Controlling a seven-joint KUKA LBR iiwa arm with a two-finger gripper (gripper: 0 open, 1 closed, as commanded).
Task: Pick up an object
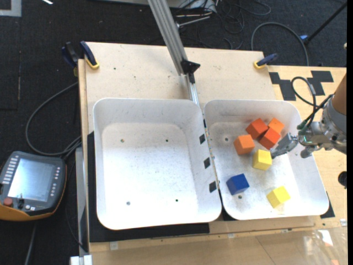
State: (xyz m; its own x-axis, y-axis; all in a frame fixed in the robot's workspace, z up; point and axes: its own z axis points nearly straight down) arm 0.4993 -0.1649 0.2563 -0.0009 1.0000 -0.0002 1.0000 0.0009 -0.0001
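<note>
Blocks in the right bin (309,173), gripper (282,147) low among them.

Near to far, all small matte cubes on speckled white plastic: a yellow block (278,195) at 5 o'clock, a blue block (237,183) at 7, another yellow cube (262,159) mid-bin, then orange blocks (259,133) clustered toward 12. The metal gripper sits just beside that cluster; whether its fingers are parted or closed I cannot tell.

The end effector (282,146) hovered low in the right bin (309,203), just beside a yellow cube (262,159) and orange cubes (263,132).
</note>
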